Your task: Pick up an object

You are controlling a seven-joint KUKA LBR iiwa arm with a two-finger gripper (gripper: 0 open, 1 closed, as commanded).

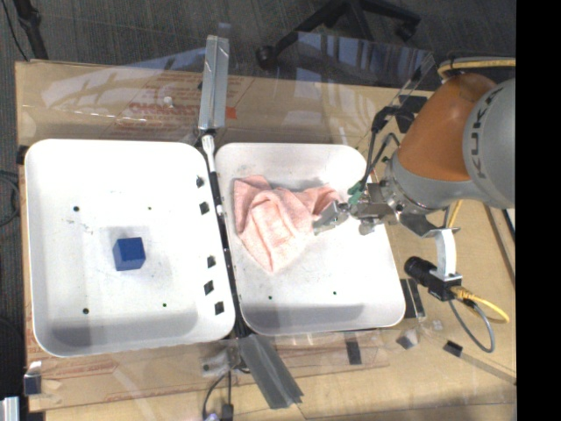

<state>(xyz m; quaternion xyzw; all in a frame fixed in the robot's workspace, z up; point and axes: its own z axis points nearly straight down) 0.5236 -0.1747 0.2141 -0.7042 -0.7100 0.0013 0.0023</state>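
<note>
Pink cloth (273, 220) beside end effector (331, 217), blue cube (130, 253) apart

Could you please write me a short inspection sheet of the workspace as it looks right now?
Surface: a tan bench bearing two shallow white bins, the left bin and the right bin, side by side.
Job's things: a pink cloth, crumpled, in the right bin; a blue cube in the left bin.
Clutter: nothing seen inside the bins beyond those two.
Grippers: the gripper is at the cloth's right edge, in contact with the fabric; a grasp cannot be confirmed.
Cables: a yellow cable and black wires right of the right bin.
Surroundings: grey carpet and an office chair base beyond the bench.
</note>
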